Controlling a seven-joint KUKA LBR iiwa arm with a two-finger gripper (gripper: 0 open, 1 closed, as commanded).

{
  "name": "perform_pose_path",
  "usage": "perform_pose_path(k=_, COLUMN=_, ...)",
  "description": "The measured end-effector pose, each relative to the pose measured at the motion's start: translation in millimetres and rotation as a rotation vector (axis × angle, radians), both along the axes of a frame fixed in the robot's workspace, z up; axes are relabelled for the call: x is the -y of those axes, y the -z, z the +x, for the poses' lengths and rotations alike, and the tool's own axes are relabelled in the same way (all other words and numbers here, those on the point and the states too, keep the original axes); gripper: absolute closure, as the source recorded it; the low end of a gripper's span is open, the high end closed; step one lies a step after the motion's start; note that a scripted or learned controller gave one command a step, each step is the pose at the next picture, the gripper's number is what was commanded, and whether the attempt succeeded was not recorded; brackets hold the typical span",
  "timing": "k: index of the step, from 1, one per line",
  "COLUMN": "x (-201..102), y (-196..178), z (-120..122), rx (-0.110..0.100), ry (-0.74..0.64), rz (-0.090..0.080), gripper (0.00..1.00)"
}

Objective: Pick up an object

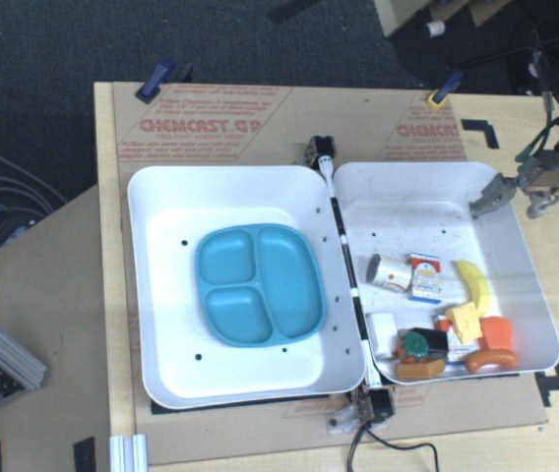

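Small mixed objects point(442, 318) lay in the right white bin point(407, 197); the pincer point(509, 193) hovered at its far right rim, fingers spread.

Small objects clustered in the right bin point(516, 254)
Banana point(473, 285) lies beside the red-white box point(424, 277); orange cup point(496, 333) near the bin's front corner.

Two bins, left point(152, 293) and right point(427, 190): white. Divided plate point(259, 284): solid turquoise blue. Banana point(472, 285): yellow. Cup point(497, 333): orange. Small carton point(424, 276): white with red top and blue print. Tabletop point(260, 126): tan cardboard, red lettering. Two clamps, point(155, 81) and point(444, 90): blue, the second yellow-tipped. Claw point(518, 190): grey.
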State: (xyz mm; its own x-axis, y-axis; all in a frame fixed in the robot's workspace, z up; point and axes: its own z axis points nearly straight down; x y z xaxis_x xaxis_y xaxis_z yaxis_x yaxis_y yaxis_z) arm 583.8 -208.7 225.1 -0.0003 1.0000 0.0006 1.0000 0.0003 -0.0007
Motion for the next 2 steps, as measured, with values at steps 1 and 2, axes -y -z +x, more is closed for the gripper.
perform_pose_path(k=1, x=-20.8, y=93.8, z=-21.8, rx=-0.002, ry=0.0, rz=0.001, gripper=0.0)
perform_pose_path(k=2, x=-49.0, y=140.6, z=82.7, rx=0.0, ry=-0.001, rz=0.0, gripper=0.0)
